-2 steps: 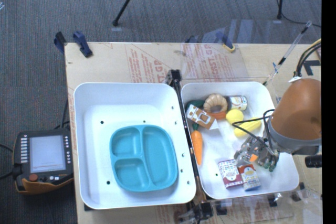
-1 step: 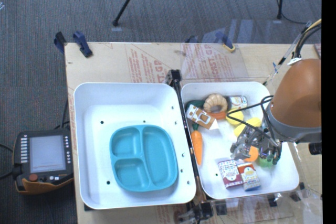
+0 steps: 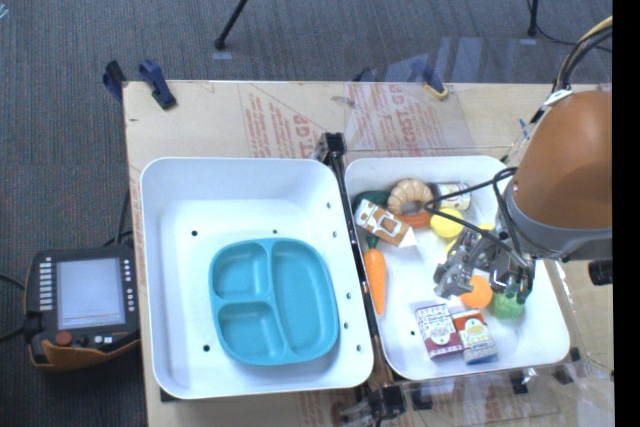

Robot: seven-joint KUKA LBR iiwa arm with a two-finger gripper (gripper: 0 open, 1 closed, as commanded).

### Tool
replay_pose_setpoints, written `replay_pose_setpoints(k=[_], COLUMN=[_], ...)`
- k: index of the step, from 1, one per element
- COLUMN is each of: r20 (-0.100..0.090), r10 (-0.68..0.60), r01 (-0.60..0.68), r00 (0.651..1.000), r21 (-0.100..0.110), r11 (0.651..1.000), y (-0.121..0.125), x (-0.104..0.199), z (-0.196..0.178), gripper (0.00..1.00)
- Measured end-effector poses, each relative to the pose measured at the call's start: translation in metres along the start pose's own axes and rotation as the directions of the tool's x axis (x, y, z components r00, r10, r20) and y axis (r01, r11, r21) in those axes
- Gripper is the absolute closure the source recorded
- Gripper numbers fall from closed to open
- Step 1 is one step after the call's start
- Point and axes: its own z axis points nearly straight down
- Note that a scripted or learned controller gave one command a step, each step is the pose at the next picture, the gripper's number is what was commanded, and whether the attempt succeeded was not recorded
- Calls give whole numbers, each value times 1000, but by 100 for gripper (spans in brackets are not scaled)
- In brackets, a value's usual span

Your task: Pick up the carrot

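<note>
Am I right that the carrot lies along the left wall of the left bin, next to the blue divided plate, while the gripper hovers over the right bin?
Not quite: the carrot lies along the left wall of the right bin, not the left bin. The blue divided plate sits alone in the left bin. As you said, the gripper hovers over the right bin. The camera view shows this.

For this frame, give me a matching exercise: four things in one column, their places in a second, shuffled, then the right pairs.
Things:
1. carrot
2. blue divided plate
3. two small cartons
4. gripper

Places:
A. near edge of the right bin
B. left bin
C. along the right bin's left wall
D. over the right bin's middle, apart from the carrot

Pairs: 1-C, 2-B, 3-A, 4-D
</note>
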Motion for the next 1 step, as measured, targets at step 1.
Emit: replay_pose_setpoints(k=[1], r20=[1], r10=[8], r01=[-8], r00=[1000], r21=[1], r11=[1000], y=[-12], x=[-49], z=[-24], gripper=[100])
